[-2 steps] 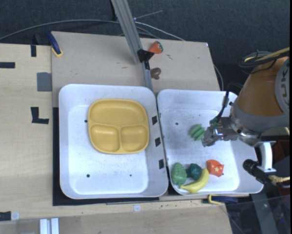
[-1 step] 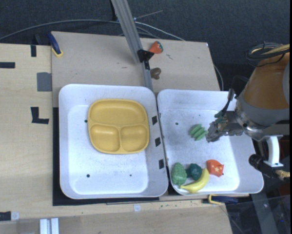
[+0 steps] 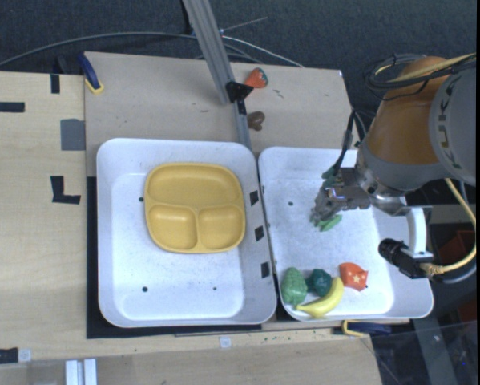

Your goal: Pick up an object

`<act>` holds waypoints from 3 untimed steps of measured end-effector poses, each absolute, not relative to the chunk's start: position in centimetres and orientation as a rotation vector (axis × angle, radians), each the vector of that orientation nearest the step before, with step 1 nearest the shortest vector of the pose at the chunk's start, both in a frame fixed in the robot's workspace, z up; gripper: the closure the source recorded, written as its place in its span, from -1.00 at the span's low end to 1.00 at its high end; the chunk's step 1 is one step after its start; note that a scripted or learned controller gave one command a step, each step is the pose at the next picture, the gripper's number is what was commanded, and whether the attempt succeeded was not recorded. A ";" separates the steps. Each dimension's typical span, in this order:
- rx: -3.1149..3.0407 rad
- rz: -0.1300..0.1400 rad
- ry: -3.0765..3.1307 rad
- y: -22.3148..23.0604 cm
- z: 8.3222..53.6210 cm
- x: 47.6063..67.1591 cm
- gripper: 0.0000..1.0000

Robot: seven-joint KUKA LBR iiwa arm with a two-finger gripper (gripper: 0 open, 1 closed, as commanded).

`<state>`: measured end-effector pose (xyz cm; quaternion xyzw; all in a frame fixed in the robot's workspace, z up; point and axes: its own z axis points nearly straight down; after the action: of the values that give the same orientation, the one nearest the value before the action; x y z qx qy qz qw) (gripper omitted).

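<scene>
Objects for picking are lying in the right bin (image 3: 292,175), while the left bin (image 3: 111,239) is holding a yellow divided plate (image 3: 195,207) in its upper middle, three compartments facing up; going rightward across the desk (image 3: 31,215), a grey pole (image 3: 207,34) is slanting down from the top edge towards the seam between the bins, with a small orange-red piece (image 3: 257,77) and a brown piece (image 3: 256,120) lying on the wood just beside its foot; in the right bin's near corner a light green vegetable (image 3: 293,285) is sitting against the left wall, a dark green piece (image 3: 320,281) is touching it, a yellow banana (image 3: 326,301) is curving beneath both, and a red strawberry-like piece (image 3: 352,275) is lying just beside them to the right; higher up in that bin the pincer (image 3: 328,212) is hanging low over the floor, and a small green leafy thing (image 3: 330,224) is showing at its tips, though whether the tips are clamping it or merely resting over it cannot be told; the grey arm with its orange band (image 3: 408,131) is reaching in from the right.
</scene>
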<state>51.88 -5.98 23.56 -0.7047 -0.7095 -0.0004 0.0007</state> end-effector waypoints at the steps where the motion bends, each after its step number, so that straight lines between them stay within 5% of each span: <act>1: -2.214 0.001 -2.227 -2.4 22.3 55.3 1.00; 3: -2.214 -0.001 -2.227 5.8 20.9 62.4 1.00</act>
<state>62.36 5.77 20.88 -0.7049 -0.7093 -0.0004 0.0006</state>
